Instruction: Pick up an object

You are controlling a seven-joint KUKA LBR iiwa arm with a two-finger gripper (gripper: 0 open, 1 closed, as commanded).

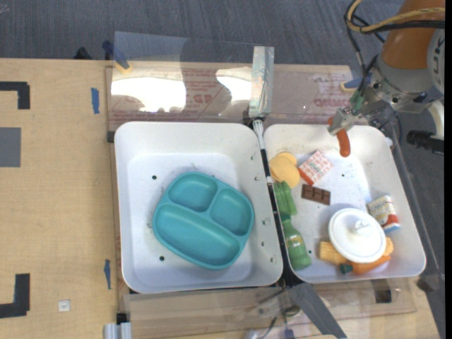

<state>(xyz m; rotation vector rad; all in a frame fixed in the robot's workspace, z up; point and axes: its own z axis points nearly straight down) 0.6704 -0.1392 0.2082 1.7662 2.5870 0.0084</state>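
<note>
- Camera view: gripper (344, 128) sits at upper right of frame, over the back edge of the right bin (408, 210). A small orange-red sausage-shaped piece (344, 144) hangs upright from its closed fingers, lifted clear above the bin floor.
- Room: bare white floor lies directly under the piece and toward the bin's right wall; the back rim is just beside the gripper.
- Nearby, lower in the same bin: red-white packet (316, 167), yellow item (284, 167), brown chocolate bar (316, 195), green bottle (291, 226), white lidded pot (358, 234), small can (382, 210).
- Left bin (134, 189) holds a teal divided plate (203, 219), centre-left of frame.
</note>
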